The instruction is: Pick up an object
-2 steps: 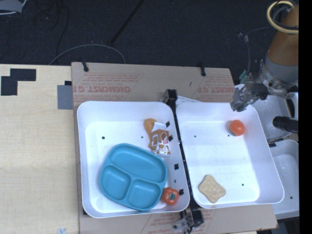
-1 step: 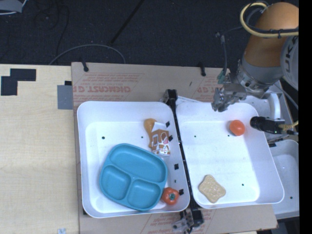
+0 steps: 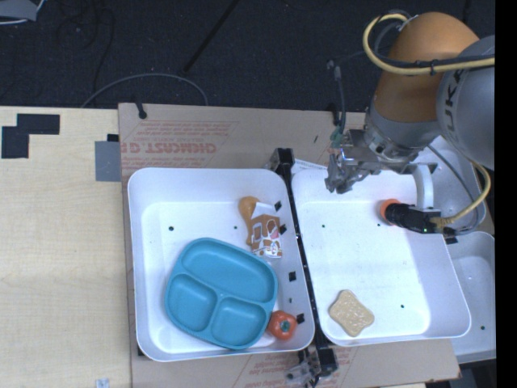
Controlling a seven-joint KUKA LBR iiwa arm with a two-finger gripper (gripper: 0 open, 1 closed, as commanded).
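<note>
Two white bins sit side by side, the left bin (image 3: 145, 241) and the right bin (image 3: 404, 297). I count one blue tray (image 3: 220, 292), one tomato (image 3: 282, 325), one wrapper (image 3: 265, 237), one biscuit (image 3: 350, 313), and one orange piece (image 3: 249, 208).

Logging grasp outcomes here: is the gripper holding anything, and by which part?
Nothing is seen between the fingers of the gripper; it hangs over the right bin's far edge.

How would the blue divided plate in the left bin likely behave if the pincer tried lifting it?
The blue divided plate looks like rigid moulded plastic, so probably stiff and light. It is wide and lies flat, so only its rim offers a grip, and it may tilt. Pushed, it would likely slide into the tomato-like toy touching its edge.
</note>
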